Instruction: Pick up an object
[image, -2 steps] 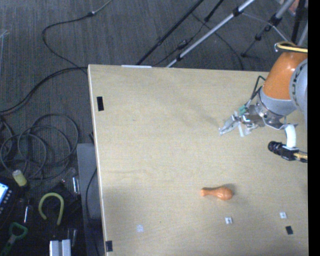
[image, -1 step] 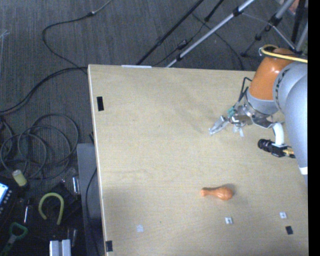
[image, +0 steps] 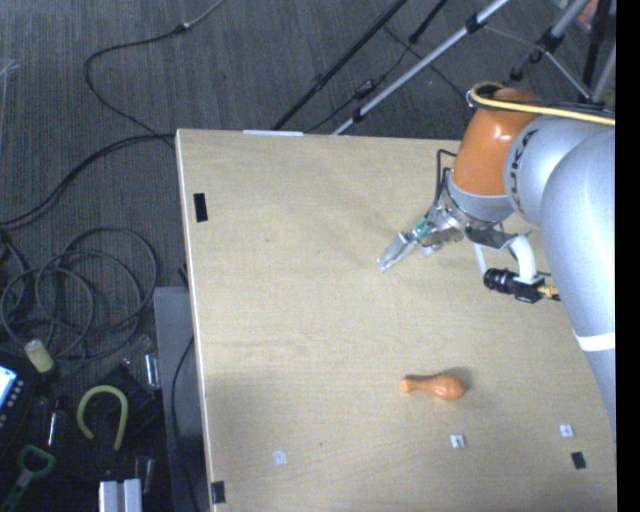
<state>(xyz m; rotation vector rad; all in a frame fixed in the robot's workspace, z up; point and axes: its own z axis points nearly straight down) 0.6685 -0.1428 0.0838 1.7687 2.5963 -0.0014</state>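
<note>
The claw (image: 392, 258) hung over the upper right part of the tabletop (image: 300, 330), its thin metallic tip angled down and to the left; whether it was released or clenched could not be told at this size, and nothing showed in its grasp. No readable writing appeared on it or on anything nearby. Behind the tip, the wrist rose to the right into the orange band (image: 490, 150) and then the broad grey arm (image: 575, 230), which leaned in from the right edge, with a small black fitting (image: 510, 283) jutting beneath it. The orange object (image: 436, 386), a bulb with a narrow neck pointing left, lay on its side on the bare tan surface, well apart from the claw and nearer the bottom of the view. Wide open surface spread to its left and above it. Small black and white markers (image: 200, 207) dotted the tabletop near its edges. Beyond the left edge, loops of cable (image: 80, 290) lay on the dark floor.
</note>
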